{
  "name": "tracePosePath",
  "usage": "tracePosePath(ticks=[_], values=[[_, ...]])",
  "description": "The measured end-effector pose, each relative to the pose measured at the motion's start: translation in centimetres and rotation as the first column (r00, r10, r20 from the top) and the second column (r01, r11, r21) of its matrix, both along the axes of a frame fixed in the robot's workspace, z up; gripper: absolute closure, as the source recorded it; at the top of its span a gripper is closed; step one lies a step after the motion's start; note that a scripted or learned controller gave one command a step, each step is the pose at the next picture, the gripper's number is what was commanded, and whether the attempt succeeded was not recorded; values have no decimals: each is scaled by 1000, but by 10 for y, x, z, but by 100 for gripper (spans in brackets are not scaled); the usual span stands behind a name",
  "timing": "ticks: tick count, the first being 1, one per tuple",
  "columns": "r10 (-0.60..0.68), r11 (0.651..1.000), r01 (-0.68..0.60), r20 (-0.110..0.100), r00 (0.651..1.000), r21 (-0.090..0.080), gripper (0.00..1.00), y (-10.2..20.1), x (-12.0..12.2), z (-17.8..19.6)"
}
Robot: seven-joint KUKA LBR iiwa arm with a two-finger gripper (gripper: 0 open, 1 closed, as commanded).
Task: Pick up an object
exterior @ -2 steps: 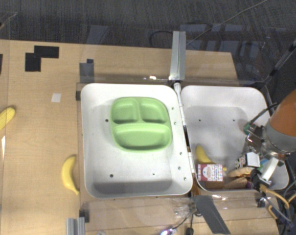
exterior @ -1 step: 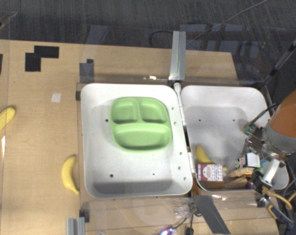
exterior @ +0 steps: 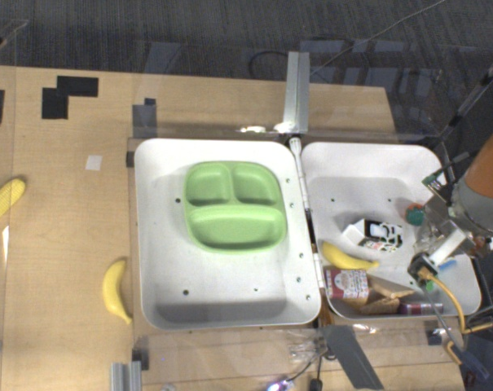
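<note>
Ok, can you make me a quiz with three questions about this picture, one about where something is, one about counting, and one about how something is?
1. Where is the green divided plastic plate?
A. left white bin
B. right white bin
C. wooden bench

2. How many yellow bananas lie in the right bin?
A. none
B. one
C. three

3. How does the small white carton with black print sit?
A. on the green plate
B. on the bin floor
C. on the bench

Answers: 1 A, the plate fills the left bin's middle. 2 B, one yellow banana lies there. 3 B, it lies flat beside that banana.
</note>
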State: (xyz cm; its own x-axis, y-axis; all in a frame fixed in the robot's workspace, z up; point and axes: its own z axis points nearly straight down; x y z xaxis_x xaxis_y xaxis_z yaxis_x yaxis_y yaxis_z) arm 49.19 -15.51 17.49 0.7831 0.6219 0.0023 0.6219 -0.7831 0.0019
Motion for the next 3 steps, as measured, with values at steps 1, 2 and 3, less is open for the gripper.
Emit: tracePosePath(ticks=[1, 2, 3], values=[[-426, 904, 427, -3, 904, 1, 100, 14, 18, -41], [-446, 895, 446, -2, 895, 2, 100, 44, -4, -5], [-447, 895, 447, -3, 895, 1, 100, 54, 9, -1]])
